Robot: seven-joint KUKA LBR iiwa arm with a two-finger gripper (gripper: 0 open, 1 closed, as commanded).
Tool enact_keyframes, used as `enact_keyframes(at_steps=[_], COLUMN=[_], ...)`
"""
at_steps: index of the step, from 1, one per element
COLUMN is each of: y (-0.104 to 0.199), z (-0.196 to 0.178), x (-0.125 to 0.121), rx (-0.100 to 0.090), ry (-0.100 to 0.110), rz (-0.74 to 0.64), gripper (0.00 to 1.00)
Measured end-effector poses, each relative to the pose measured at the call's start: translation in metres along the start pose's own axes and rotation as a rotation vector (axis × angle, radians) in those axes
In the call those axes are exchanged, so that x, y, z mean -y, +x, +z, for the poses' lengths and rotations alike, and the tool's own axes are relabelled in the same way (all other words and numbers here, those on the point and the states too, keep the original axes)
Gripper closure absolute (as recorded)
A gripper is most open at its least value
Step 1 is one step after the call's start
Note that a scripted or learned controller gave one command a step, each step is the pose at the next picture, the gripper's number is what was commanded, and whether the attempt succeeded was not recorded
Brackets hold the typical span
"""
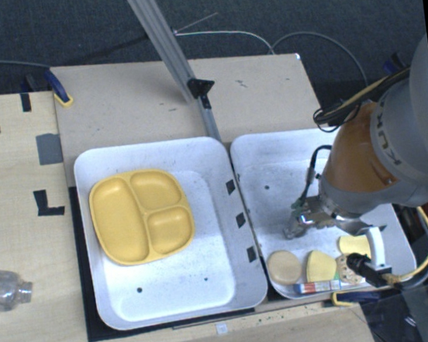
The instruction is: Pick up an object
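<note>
Along the near wall of the right bin [276, 167], three small pickable items sat in a row. They were a round tan piece [284, 266], a pale yellow piece [320, 266] touching it on the right, and a brighter yellow piece [353, 245] further right, partly hidden by arm hardware. A thin white stick [315, 287] with red marks lay flat against the wall just in front of them.

None of these sat in the tool [302, 222]. It was down inside the same bin, just beyond the tan piece and apart from it. I couldn't tell whether the tool was apart or together; it was too small and blurred to read.

The arm [369, 161] came in from the right, with its orange band over the bin's right half and the grey body beyond that.

The left bin [175, 289] stood side by side with the right one, rims touching. A yellow divided plate [140, 215] with three compartments lay flat in its far-left part.

Both bins sat on the desk [126, 99]. A clear plastic bottle [1, 290] lay on its side at the desk's left edge, well apart from the bins. A grey metal rail [161, 36] ran at a slant from the top down toward the gap between the bins. Some black tape marks [46, 202] showed on the desk's left side.
</note>
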State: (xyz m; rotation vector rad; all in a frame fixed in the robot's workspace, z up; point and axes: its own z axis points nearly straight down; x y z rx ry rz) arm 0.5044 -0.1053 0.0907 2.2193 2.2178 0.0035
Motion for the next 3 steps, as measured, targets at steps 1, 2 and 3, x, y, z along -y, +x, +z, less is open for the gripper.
enact_keyframes(at_steps=[1,2,3], y=[0.015,0.013,0.081], z=[0.0,0.0,-0.102], x=[-0.02,0.007,-0.001], rx=[0.001,0.0,-0.003], ry=[0.003,0.0,-0.001], rz=[-0.002,0.0,-0.008], gripper=[1.0,1.0,1.0])
